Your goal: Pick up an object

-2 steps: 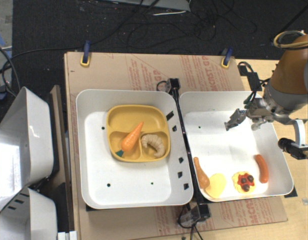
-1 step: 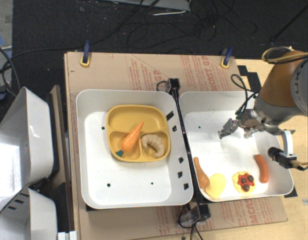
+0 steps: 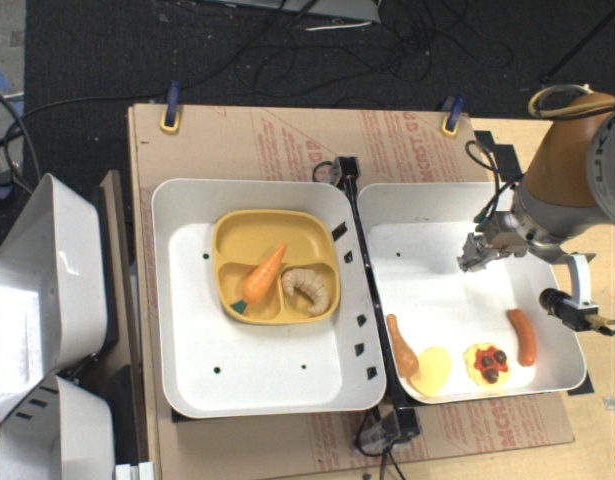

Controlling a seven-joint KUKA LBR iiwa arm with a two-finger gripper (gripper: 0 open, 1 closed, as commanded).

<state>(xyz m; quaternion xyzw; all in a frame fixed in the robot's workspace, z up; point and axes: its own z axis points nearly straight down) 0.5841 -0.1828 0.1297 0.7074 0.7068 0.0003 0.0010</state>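
The arm comes in from the right, and its gripper point(image 3: 474, 255) hangs over the upper middle of the right bin point(image 3: 427, 208), with bare bin floor under it. In that bin's front part lie an orange drumstick-like piece point(image 3: 401, 345), a pale yellow round piece point(image 3: 434, 367), a small yellow item with red and dark toppings point(image 3: 487, 363) and an orange sausage point(image 3: 524, 336). The left bin point(image 3: 187, 368) holds a yellow divided plate point(image 3: 232, 233) bearing a carrot point(image 3: 264, 273) and a pale shrimp point(image 3: 308, 289). I see nothing held at the gripper.
A black divider strip point(image 3: 359, 268) runs between the bins. The bins rest on a cardboard sheet point(image 3: 277, 133) held by yellow clamps point(image 3: 170, 118). White tubs point(image 3: 42, 268) stand off the bench at the left. Cables lie on the dark floor behind.
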